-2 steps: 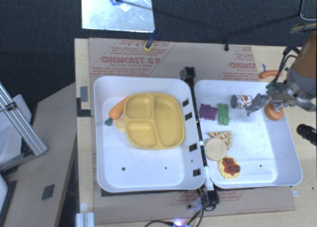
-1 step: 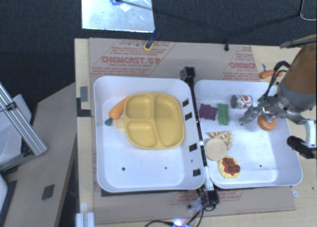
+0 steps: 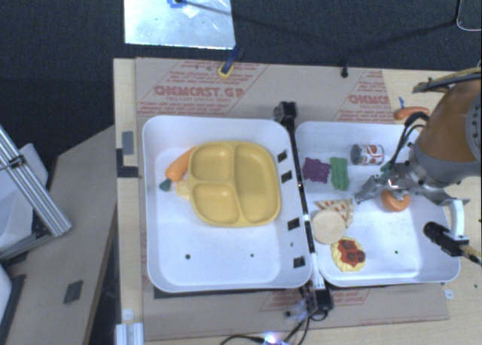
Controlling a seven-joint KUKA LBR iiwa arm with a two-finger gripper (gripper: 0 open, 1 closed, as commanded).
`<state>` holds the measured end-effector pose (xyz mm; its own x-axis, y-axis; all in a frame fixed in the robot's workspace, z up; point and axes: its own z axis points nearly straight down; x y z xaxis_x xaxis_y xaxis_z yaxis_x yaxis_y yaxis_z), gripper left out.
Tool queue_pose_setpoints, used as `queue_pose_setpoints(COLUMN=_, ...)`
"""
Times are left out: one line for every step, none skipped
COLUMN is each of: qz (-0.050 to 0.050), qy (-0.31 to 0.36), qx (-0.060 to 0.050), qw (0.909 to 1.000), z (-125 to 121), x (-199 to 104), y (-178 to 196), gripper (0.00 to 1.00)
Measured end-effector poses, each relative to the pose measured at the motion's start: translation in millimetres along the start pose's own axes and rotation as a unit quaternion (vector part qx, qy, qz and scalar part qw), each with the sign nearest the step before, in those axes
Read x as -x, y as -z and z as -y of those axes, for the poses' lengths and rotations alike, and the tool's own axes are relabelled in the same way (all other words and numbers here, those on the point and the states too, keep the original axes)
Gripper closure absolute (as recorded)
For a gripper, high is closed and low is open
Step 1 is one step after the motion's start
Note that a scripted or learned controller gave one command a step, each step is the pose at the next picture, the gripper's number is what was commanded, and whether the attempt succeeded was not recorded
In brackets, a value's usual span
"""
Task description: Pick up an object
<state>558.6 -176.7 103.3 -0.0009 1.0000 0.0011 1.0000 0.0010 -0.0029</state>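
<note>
One orange object (image 3: 395,201) half hidden under fingers (image 3: 385,185); grip state unclear.

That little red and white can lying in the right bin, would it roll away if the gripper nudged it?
Probably. The can lies on its side on the smooth floor of the right bin, so a sideways nudge would likely roll it. It looks like a small toy, so probably light and stiff. Its rounded wall might slip between fingers.

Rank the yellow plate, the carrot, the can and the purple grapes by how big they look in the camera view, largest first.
1. Yellow plate, by far.
2. Carrot.
3 and 4. Purple grapes and can look about alike, so I won't rank one above the other.
</note>
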Motion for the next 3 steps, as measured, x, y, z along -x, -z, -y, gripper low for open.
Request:
queue_pose_setpoints(qz=0.001, qy=0.001, qx=0.004, qw=1.0, z=-3, x=0, y=-15, gripper=0.0)
queue_pose_setpoints(qz=0.006, qy=0.0, qx=0.01, qw=0.9999, z=-5, x=3, y=-2, gripper=1.0)
queue_pose_setpoints(qz=0.001, qy=0.0, qx=0.004, qw=1.0, z=-3, x=9, y=43, gripper=1.0)
